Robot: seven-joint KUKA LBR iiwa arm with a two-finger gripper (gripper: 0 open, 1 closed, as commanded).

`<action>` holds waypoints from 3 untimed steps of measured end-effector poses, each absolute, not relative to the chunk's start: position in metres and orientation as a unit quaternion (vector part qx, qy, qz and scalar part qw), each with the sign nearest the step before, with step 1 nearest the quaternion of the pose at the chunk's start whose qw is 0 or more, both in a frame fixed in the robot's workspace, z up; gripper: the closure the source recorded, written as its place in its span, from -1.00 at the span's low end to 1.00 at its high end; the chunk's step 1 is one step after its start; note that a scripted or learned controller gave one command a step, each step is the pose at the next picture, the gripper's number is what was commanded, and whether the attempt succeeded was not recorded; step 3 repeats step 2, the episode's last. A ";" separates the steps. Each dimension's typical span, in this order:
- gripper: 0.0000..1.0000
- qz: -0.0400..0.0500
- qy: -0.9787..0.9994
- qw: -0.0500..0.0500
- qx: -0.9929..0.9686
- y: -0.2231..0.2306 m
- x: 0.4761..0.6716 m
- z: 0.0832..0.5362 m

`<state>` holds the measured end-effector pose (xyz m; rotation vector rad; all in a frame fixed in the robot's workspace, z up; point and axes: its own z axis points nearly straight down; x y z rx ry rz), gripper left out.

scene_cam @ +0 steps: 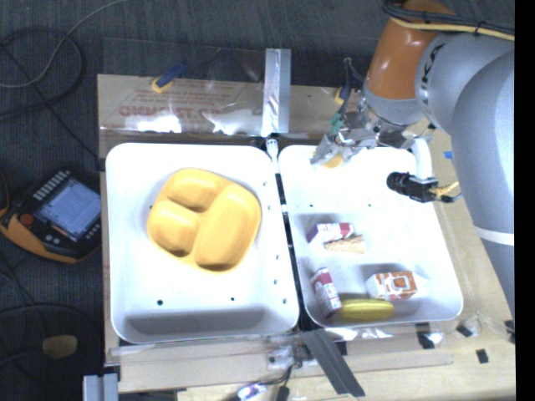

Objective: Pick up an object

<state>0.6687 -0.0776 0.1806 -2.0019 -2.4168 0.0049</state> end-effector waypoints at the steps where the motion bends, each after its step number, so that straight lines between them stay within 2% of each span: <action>1: 1.00 -0.001 -0.800 0.000 -0.600 -0.096 0.616 0.092; 2: 1.00 0.000 -0.816 0.002 -0.578 -0.069 0.628 0.180; 3: 1.00 0.000 -0.816 0.002 -0.578 -0.069 0.628 0.180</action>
